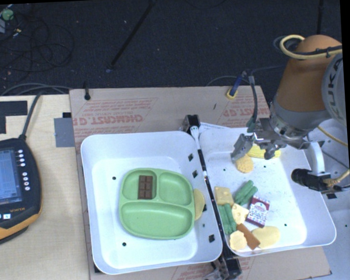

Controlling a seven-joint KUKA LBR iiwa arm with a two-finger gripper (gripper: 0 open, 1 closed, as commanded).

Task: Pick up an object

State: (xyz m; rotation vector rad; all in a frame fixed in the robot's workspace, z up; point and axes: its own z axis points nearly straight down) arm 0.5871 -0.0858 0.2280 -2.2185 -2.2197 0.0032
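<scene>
The jaws (pixel 256 148) hung spread wide over the right bin (pixel 311 231), right of centre. A yellow round piece (pixel 244 164) lay just below them, not gripped

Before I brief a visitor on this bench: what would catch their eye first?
A green three-compartment plastic plate fills the left white bin, a brown chocolate-like bar lying in one top compartment. In the right white bin, the grey arm's tool hovers over a round yellow piece, above a heap of toy food.
</scene>
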